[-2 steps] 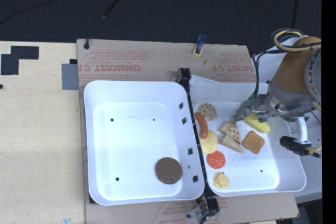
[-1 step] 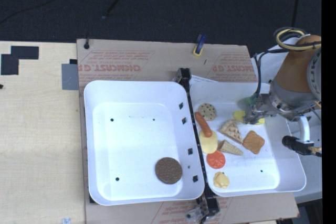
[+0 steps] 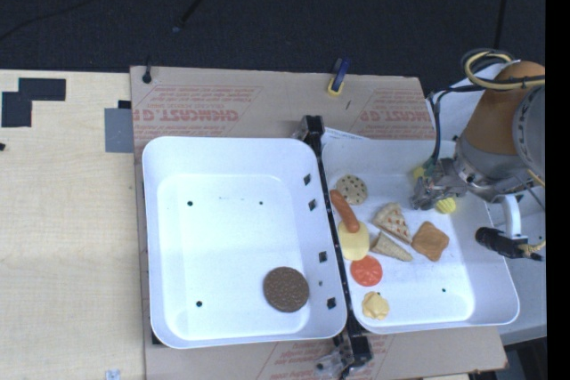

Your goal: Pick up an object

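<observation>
My gripper [image 3: 433, 193] hangs low over the back right part of the right bin [image 3: 485, 303], reaching in from the right. A small yellow piece [image 3: 446, 206] lies right beside its tip; whether it is gripped is unclear. To the left lie a speckled cookie [image 3: 352, 188], an orange sausage [image 3: 345, 210], a yellow piece [image 3: 354, 243], a red tomato [image 3: 366, 271] and a pale yellow lump [image 3: 375, 305]. Two sandwich wedges [image 3: 392, 221] and a brown toast [image 3: 430, 240] sit near the bin's middle.
The left bin [image 3: 169, 191] holds a round brown cookie [image 3: 286, 288] near its front right corner. A black divider [image 3: 322, 218] runs between the bins. Both stand on cardboard [image 3: 232, 107] with a blue-yellow clamp [image 3: 337, 77] at the back edge.
</observation>
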`<action>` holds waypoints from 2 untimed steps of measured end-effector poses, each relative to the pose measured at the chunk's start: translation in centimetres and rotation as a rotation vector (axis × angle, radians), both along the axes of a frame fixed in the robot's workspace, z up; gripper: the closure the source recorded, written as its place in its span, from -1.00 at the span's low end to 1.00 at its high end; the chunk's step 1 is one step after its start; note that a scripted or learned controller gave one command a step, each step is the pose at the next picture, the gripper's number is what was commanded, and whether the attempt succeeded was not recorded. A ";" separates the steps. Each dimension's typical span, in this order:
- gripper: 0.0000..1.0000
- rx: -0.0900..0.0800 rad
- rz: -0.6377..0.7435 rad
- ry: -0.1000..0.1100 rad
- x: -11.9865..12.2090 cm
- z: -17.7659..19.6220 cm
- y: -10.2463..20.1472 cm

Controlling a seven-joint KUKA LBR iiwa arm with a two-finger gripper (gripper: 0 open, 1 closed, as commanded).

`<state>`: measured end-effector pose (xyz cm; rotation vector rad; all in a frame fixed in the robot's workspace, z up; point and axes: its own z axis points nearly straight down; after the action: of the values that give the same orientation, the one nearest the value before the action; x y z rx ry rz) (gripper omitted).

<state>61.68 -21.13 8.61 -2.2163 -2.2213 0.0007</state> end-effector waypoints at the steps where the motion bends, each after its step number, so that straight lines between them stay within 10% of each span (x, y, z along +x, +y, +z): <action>1: 1.00 -0.001 -0.006 0.002 -2.1 0.1 1.1; 2: 1.00 -0.002 -0.001 -0.001 -2.0 0.1 -0.1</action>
<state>59.72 -21.22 8.76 -2.2193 -2.2216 0.0018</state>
